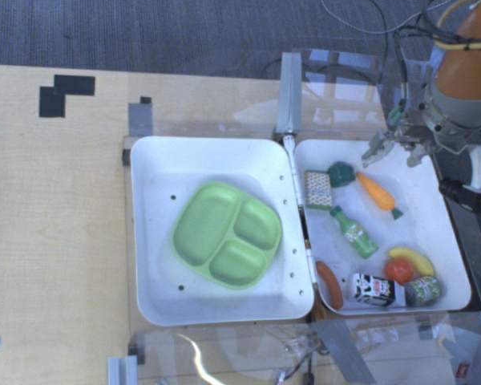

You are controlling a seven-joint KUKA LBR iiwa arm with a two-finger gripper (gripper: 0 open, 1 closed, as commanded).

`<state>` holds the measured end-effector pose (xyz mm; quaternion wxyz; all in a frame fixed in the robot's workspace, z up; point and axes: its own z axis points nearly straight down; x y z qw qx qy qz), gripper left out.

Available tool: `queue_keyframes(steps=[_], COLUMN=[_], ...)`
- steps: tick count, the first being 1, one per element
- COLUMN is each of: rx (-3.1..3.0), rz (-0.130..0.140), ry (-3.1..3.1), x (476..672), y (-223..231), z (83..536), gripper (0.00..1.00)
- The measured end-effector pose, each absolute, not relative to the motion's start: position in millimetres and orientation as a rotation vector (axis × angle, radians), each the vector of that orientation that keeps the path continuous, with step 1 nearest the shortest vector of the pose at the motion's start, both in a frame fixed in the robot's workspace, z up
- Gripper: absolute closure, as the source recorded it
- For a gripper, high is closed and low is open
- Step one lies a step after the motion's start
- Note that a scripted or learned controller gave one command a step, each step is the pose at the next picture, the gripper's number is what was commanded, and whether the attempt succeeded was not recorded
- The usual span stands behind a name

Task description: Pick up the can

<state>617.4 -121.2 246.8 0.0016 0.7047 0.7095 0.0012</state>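
Camera view: the can (423,290), greenish-grey, lies on its side; the tool (394,152) is spread.

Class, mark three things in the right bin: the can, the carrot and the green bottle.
can (423,291), camera view, on its side wall.
carrot (374,191), camera view, mid orange body.
green bottle (356,235), camera view, on its body.
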Motion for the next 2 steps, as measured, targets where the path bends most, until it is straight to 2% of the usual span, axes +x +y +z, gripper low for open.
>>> queue_keyframes(steps=[1, 2], rx=[2.359, 2.311], rz=[0.005, 0.026], ry=[2.069, 2.097], x=[634.8, 632.3], y=[-93.6, -90.0], z=[110.4, 98.4], gripper=[0.0, 0.0])
